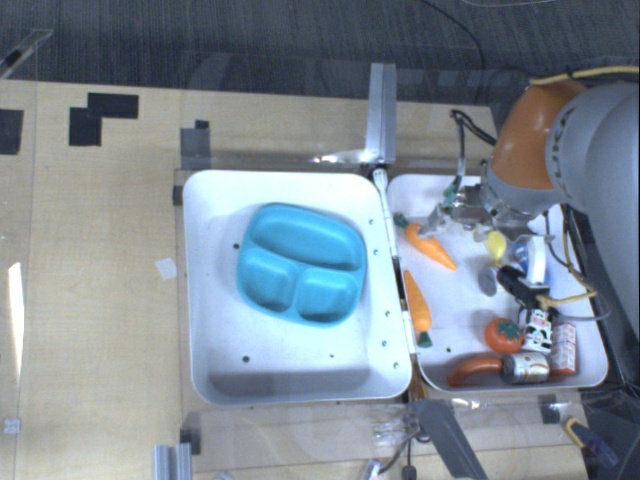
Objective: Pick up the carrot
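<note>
carrot location: two carrots lay in the right bin (590, 368), both on its left side; upper carrot (430, 247) near the top-left corner, lower carrot (417, 303) along the divider wall
upper carrot axis: ran diagonally, thick end up-left, tip pointing down-right
lower carrot axis: ran almost straight up-down, alongside the bin's left wall, green stub at the bottom
gripper position: gripper (447, 215) hung just above and right of the upper carrot's thick end, close but apparently not touching
direction to target: upper carrot lay down-left of the fingertips; lower carrot farther, down-left again
finger state: could not tell, metal tip blurred against wrist clutter
nearer target: upper carrot, judged likelier pick
other contents: tomato (503, 333), sausage (472, 369), small bottles and a yellow item crowded right side, partly under the arm
left bin: held blue divided plate (300, 260)
hidden: wrist and cables covered right bin's upper right; exact height of gripper over bin floor unreadable
</note>
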Available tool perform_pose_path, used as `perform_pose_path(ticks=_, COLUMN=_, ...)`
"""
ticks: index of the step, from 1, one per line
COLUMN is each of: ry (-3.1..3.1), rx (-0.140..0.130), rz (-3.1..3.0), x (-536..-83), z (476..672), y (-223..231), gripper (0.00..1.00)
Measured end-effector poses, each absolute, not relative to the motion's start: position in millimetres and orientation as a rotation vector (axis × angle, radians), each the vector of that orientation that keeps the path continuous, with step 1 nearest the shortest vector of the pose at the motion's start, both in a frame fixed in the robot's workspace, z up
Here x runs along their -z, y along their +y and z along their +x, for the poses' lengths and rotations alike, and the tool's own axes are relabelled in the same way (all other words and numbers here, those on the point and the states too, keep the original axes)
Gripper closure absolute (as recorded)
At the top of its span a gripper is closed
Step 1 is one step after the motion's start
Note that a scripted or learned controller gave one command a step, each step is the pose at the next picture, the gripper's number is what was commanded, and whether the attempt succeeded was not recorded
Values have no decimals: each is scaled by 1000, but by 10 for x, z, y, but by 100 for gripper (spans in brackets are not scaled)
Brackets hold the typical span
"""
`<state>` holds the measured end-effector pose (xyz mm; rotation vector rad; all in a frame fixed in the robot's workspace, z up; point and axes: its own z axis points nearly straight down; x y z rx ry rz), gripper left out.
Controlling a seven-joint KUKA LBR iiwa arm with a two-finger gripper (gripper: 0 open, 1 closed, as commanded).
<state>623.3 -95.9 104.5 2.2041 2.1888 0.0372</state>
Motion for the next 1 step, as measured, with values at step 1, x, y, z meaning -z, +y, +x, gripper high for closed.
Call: perform_pose_path(ticks=1, ry=2334, rx=-27, rz=2041, x=-1052, z=6236, y=-923, gripper=0)
